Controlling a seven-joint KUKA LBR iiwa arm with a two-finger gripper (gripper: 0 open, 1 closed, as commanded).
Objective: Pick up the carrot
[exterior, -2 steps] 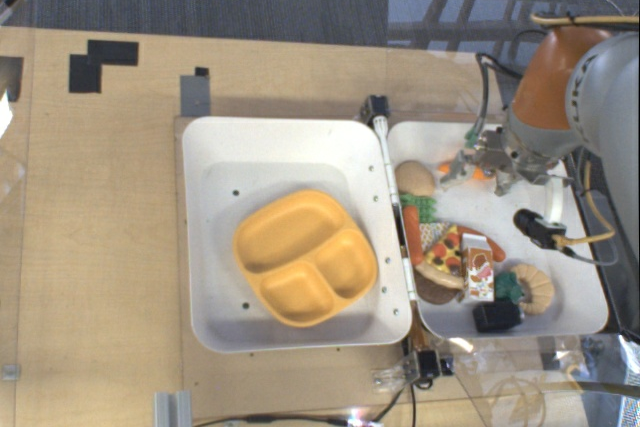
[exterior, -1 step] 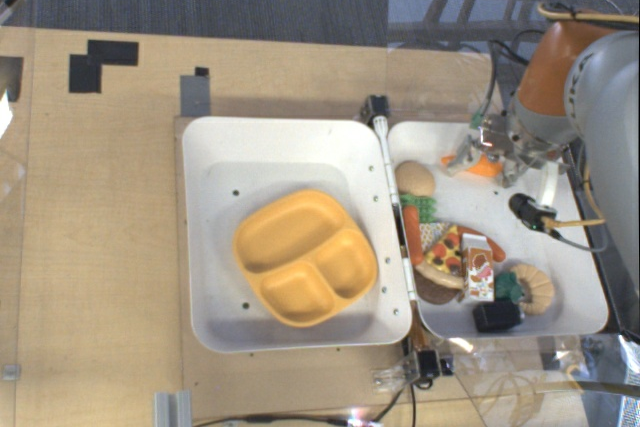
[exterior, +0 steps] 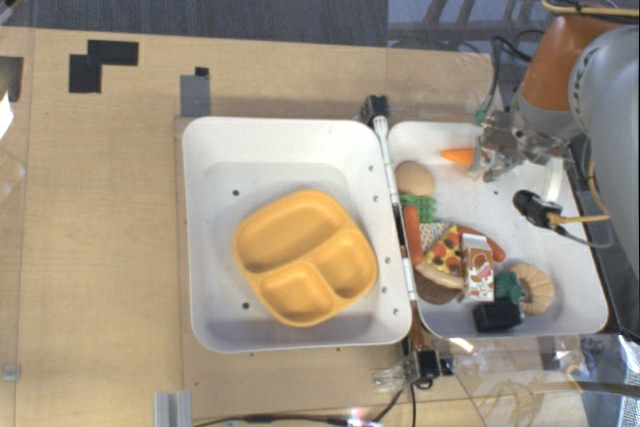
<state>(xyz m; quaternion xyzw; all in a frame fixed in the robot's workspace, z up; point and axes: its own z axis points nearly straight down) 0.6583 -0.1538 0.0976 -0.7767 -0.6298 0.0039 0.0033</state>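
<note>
Orange carrot (exterior: 458, 156) lies in the right bin (exterior: 590, 310), near its far wall, long axis running across, just left of the gripper (exterior: 494, 155); whether it's gripped, I can't tell from here

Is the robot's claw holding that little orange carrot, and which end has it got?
It cannot be told. The gripper sits right at the blunt right end of the carrot in the right bin, but a grip is not visible.
</note>
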